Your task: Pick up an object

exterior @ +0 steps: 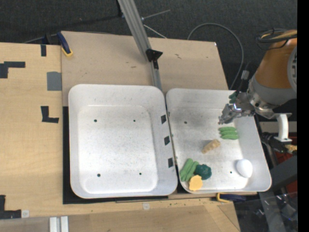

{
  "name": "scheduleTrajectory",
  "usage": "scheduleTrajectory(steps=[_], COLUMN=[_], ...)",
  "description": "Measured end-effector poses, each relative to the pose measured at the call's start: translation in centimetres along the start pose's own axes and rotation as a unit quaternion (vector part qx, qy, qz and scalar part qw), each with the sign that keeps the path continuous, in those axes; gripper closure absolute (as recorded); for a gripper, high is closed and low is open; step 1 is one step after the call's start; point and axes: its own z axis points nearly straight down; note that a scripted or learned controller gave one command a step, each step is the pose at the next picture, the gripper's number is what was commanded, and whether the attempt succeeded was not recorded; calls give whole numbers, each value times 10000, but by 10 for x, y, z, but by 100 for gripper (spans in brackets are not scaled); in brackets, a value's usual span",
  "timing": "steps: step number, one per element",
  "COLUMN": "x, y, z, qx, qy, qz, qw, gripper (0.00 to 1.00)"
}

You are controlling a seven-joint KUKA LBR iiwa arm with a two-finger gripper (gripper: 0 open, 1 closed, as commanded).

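My gripper [226, 118] hangs over the right bin [193, 103], near its right side, at the end of the grey and orange arm. Just below it lies a green pod-shaped object [229, 133]. A tan lump [210, 146] rests in the bin's middle. Toward the front left corner lie a green ridged piece [188, 169], a dark teal object [204, 171] and a yellow piece [195, 182]. A white egg-like ball [244, 167] sits at the front right. I see nothing between the fingers.
The left bin [116, 139] lies beside the right one, with black clips along the shared edge. A slanted metal pole [137, 25] rises behind the bins. Cables run over the dark floor at the back right.
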Motion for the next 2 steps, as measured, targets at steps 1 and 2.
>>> scheduleTrajectory(steps=[1,2], x=[0,45], y=[1,20], z=[-53,-43], qx=[-10,21], qy=[-3,10], qz=[-4,-22], qw=[10000,10000], gripper=[100,100])
